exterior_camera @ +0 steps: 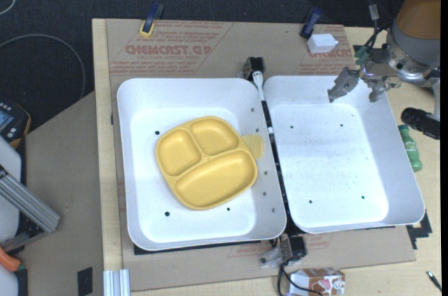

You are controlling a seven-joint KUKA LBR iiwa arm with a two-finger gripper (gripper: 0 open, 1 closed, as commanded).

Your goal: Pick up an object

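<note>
Right now your gripper hangs spread and empty over the far edge of the right bin, so you're at the approach step. The yellow divided plate lies in the left bin; next, reach across and descend onto its rim.

Yellow divided plate in left white bin; right white bin black-speckled. Tan bench, faded red lettering. Green marker at 3 o'clock. Blue-yellow clamp at 11 o'clock.
</note>
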